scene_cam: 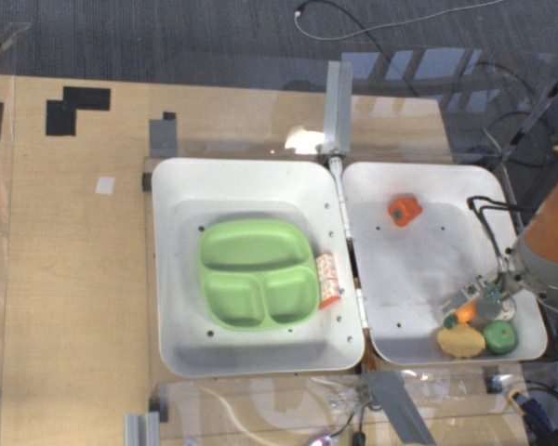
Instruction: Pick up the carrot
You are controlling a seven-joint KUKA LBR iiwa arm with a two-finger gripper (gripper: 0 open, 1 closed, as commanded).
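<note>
The jaws [484,297] sit low in the near right corner of the right bin [418,337], and whether they stand apart or together cannot be told, since the metal parts there blur into one small cluster. The carrot [463,316], a small orange piece, lies just beside the jaws on their near left side, seemingly touching the tip of the tool; nothing shows it clamped. Right next to the carrot, nearer the bin's front wall, rests a yellow toy [460,341], and beside that a green round toy [500,336], almost straight below the jaws. These two crowd the carrot from the front and leave little room around it. A black cable [484,214] loops over the bin's right rim behind the jaws, and the arm's orange band [551,233] rises to their right.

Well away from the jaws, toward the bin's far left, lies an orange and red toy [405,210] on its own. Farther left still, past the divider between the bins, the left bin [177,203] holds a green divided plate [257,272] with three sections. A small packet [327,279] with orange and white print leans against the plate's right edge, near the bin's right wall; its writing is too small to read. The counter [65,277] is pale wood with black square marks [74,108] at its far left.
</note>
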